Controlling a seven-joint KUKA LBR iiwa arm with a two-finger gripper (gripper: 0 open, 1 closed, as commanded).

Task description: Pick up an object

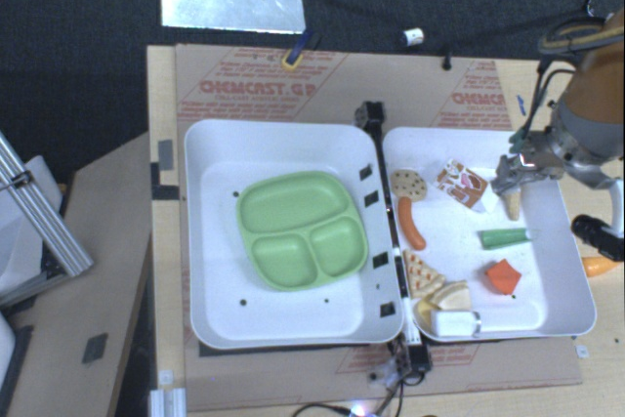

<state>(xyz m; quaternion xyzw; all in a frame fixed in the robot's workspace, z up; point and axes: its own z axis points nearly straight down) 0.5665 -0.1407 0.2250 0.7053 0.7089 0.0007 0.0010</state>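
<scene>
Pincer (515,173) hovers over right bin (562,239); finger state cannot be told. Nothing lifted; grasp outstanding.

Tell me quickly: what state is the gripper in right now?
Grey two-finger gripper: cannot be told; it sits over the right white bin.

Green tray (293,229), orange block (503,277)

From my remote feed this reads as a robotics lab — left of the claw (513,179), two white bins (205,239) sit on a cardboard-covered bench (254,83), toy food (412,223) below-left, aluminium framing (39,220) and cables (371,20) farther off.
</scene>
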